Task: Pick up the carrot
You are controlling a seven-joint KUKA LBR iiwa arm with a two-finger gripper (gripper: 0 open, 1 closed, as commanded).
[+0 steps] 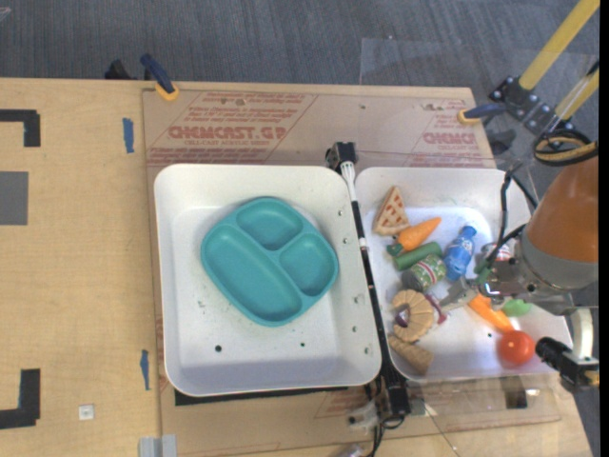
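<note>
Wooden bench point(67, 284), brown cardboard sheet point(314, 117) lying flat on it, two white bins side by side on the sheet, left bin point(181, 350), right bin point(457, 365), blue tape strips point(127, 134) near the left bin

Right bin crowded, left bin roomy around the plate.

Your carrot point(420, 233) lies hemmed in: the pizza slice point(390, 211) just above it, a green can point(425, 266) touching below, and a blue bottle point(460, 252) close on the right. The arm's wrist point(561, 246) blocks the bin's right side. In the left bin point(181, 331), you have open floor all around the teal divided plate point(269, 260).
</note>
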